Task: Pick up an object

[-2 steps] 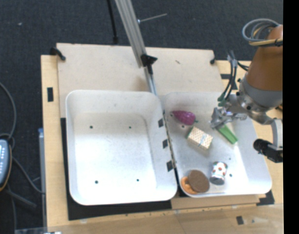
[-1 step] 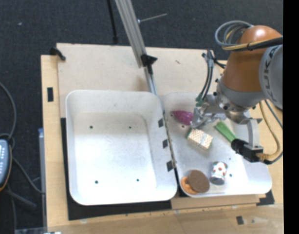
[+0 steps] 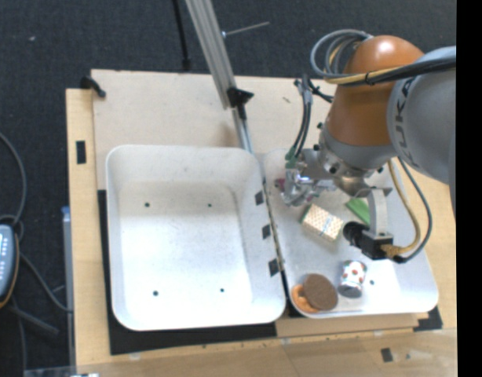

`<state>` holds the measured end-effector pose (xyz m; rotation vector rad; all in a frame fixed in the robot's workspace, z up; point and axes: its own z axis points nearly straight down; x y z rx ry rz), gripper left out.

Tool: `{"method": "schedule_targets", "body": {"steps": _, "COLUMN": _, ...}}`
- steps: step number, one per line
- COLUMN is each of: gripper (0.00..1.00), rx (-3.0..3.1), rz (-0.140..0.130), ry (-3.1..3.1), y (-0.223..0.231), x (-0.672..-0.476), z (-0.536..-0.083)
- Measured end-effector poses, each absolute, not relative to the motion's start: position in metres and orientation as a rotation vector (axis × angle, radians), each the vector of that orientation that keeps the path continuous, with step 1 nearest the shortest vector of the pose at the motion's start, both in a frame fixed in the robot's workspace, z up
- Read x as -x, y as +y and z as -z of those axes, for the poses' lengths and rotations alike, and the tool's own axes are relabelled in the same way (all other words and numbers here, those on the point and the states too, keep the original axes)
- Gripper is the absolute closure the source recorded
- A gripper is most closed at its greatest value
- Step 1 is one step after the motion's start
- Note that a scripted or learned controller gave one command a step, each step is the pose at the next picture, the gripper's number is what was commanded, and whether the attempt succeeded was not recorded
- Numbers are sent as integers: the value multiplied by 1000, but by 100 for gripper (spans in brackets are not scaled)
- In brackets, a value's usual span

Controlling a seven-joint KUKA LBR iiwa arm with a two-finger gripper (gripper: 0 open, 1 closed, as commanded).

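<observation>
The robot arm (image 3: 425, 108) is big, round and grey, with dark letters on its side. A shiny orange band (image 3: 374, 93) sits above the wrist (it looks like a ball). Grey and black cables (image 3: 335, 53) loop over the top. The end effector (image 3: 297, 187) is silver metal. A yellow cable (image 3: 418, 226) hangs by a black part (image 3: 365, 238).

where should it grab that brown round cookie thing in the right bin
Grip the brown disc across its edges, coming straight down. It lies flat near the right bin's front wall, so its rim is the graspable part. Close the fingers left-right; the wall crowds the front.
</observation>
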<state>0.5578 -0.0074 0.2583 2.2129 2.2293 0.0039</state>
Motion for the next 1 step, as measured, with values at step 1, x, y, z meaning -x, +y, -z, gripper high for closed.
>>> {"method": "schedule_targets", "body": {"steps": 1, "gripper": 100, "rx": -2213, "rz": -4, "ry": 2230, "y": 44, "x": -566, "z": -261}}
